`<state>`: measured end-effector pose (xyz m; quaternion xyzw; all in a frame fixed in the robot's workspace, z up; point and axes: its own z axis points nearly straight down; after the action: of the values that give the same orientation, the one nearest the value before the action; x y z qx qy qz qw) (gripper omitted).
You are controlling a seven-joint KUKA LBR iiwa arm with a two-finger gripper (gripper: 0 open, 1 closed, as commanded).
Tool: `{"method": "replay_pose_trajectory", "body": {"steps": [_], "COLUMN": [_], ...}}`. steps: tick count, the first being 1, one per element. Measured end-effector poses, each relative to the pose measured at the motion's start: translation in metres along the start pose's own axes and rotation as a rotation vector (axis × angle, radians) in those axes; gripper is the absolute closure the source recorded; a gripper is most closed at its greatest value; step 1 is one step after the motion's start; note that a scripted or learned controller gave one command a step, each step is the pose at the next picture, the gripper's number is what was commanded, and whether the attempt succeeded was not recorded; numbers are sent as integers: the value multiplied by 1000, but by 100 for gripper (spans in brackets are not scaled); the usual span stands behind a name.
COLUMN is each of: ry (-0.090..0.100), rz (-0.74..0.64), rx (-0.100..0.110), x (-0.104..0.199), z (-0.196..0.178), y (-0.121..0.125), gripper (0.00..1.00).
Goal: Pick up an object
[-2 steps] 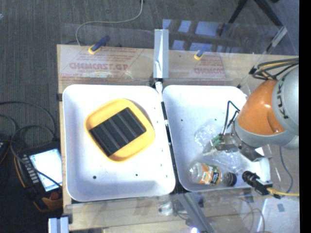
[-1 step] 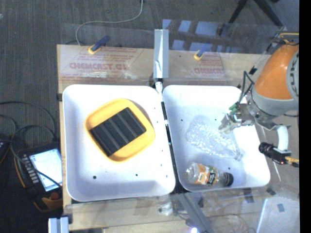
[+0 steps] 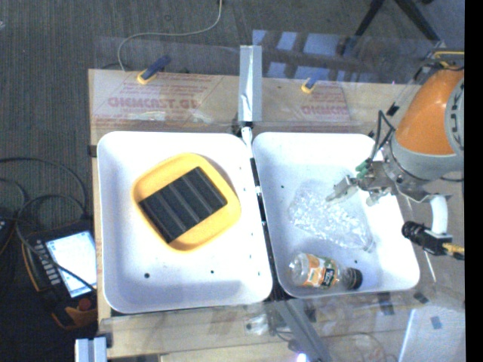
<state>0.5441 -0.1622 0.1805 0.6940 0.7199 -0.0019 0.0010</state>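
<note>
A fixed camera looked down at a slant on a wooden bench (image 3: 106, 100) that carried two shallow white bins side by side.

In the left bin (image 3: 121, 277) lay a yellow tray-like thing (image 3: 226, 210) with a dark ribbed panel on its top, turned at an angle and sitting a little toward the far side of that bin.

In the right bin (image 3: 302, 153) were two things. A crumpled clear plastic bag (image 3: 328, 219) lay near the middle, its long axis running from far-left to near-right. A small bottle (image 3: 324, 272) with an orange label and a dark cap lay on its side close to the near wall, its long axis running left to right, cap to the right.

At the right, the grey and orange arm (image 3: 426, 130) reached in over the right bin. Its hand (image 3: 355, 185) was at the far-right part of that bin, with thin metal parts pointing left and slightly near. Whether it was apart or together could not be told from this view, and nothing could be seen held in it.

The clear plastic bag was the nearest thing to the hand, just beside it and to its near-left. The bottle lay farther off, toward the near side. The yellow thing was well apart, across the divide between the bins. A short move left and down would probably have brought the hand onto the bag.
</note>
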Motion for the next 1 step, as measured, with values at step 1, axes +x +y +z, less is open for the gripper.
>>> {"method": "replay_pose_trajectory", "body": {"steps": [1], "ry": [1], "rz": [98], "rx": [-11], "x": [-40], "z": [83], "y": [-13], "gripper": [0]}}
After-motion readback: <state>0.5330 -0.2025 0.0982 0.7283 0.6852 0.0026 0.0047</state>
